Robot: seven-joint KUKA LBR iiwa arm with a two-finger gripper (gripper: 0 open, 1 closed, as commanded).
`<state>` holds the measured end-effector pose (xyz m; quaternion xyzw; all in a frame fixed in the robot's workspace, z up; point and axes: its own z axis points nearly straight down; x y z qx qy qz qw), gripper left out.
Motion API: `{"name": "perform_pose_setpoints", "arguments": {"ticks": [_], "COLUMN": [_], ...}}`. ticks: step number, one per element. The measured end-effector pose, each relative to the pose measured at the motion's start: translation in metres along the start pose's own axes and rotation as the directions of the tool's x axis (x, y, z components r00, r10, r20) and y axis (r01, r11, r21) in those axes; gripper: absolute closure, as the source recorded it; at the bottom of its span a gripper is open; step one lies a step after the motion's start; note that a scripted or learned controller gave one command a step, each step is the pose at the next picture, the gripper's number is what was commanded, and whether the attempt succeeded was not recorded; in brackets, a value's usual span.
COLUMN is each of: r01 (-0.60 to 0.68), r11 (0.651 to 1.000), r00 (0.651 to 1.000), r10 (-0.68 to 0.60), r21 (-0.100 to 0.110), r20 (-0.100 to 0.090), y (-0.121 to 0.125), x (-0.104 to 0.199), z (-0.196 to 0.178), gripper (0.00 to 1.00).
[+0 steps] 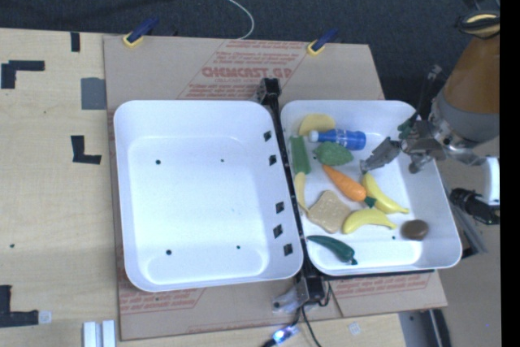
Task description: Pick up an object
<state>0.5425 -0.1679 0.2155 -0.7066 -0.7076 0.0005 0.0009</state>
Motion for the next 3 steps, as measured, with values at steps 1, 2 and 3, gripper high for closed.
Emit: {"name": "perform_pose_setpoints", "arguments": {"ticks": [1,2,3], "r01": [0.002,0.001,0.015], "r11": [1.000,1.000,1.000], "r00": [1.000,1.000,1.000], "r10": [-0.002,-0.001,-0.015], "r21": [0.003,-0.001,-0.010], "r20": [-0.001,0.001,-0.005], "y": [0.016,0.016,0.028], "x": [0.032,0.030,0.170], "z": [0.138,0.121,0.026], "gripper": [0.00,1.00,1.00]}}
